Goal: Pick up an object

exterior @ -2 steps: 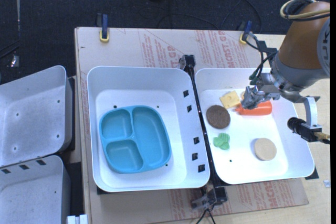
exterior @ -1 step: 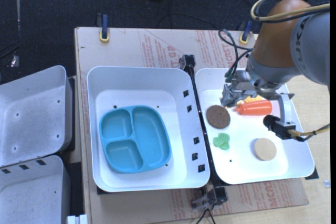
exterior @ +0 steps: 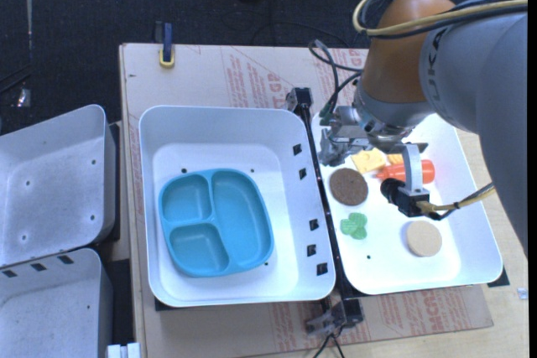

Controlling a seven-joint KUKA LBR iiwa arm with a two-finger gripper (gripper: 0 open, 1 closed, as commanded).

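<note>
1. The grey arm [exterior: 470,54] with its orange band reached in from the right and hung over the far end of the right bin [exterior: 470,264].
2. The left bin [exterior: 226,130] sat just beside the right one, the two touching along a shared edge in the middle of the bench.
3. A blue divided tray [exterior: 216,222] lay flat in the left bin, three compartments showing, a little left of centre.
4. The gripper [exterior: 340,142] was low over the far left corner of the right bin; I could not tell whether its fingers were apart or together.
5. A brown round disc [exterior: 347,187] lay just near of the gripper.
6. A tan round disc [exterior: 424,239] rested nearer and to the right, well apart from the brown one.
7. An orange piece [exterior: 424,171] and a yellow piece [exterior: 367,160] lay under the wrist, partly hidden.
8. A small green object [exterior: 355,225] sat near the brown disc, close to the bin's left wall.
</note>
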